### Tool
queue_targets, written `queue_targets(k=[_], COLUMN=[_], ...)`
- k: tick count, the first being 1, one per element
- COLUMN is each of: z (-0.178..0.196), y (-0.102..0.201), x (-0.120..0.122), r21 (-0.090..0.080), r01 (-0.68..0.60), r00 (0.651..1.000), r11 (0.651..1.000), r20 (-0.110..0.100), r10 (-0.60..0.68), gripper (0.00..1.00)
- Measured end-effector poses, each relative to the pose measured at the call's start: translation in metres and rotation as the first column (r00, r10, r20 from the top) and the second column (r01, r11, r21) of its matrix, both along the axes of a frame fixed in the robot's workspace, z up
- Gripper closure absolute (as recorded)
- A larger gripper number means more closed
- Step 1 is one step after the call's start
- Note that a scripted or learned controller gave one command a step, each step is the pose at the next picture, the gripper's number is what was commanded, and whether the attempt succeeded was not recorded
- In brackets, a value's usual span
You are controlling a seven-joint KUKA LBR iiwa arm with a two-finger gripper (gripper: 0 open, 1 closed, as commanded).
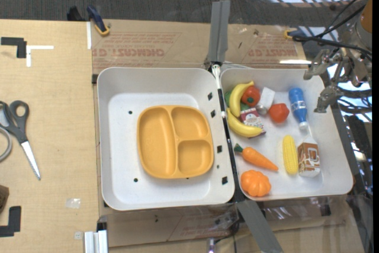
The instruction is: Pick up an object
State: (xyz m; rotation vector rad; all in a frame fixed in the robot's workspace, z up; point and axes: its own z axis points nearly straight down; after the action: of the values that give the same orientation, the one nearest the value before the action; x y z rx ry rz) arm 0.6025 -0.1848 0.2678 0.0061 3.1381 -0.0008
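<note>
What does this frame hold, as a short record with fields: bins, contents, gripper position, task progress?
left bin: yellow divided plate
right bin: bananas, tomato, blue bottle, corn, carrot, small carton, orange pumpkin
bench, left: scissors
gripper: at the right bin's upper right corner, above the rim
task progress: nothing seen between the jaws

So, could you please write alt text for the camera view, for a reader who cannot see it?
Overhead view of two white bins: the right bin holds toy food, including bananas, a carrot, corn and a blue bottle; the left bin holds a yellow divided plate. The gripper hovers at the right bin's far right corner.
</note>
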Motion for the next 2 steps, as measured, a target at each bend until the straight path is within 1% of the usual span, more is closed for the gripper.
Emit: queue_targets(k=[1,2], z=[-0.131,-0.159], y=[-0.037,-0.027], x=[-0.013,-0.041], r21=[0.000,-0.012], r01=[-0.109,-0.057], r00=[0.994,0.998], r11=[0.994,0.998], r20=[0.000,0.028], r10=[0.109,0.057], gripper=[0.00,0.00])
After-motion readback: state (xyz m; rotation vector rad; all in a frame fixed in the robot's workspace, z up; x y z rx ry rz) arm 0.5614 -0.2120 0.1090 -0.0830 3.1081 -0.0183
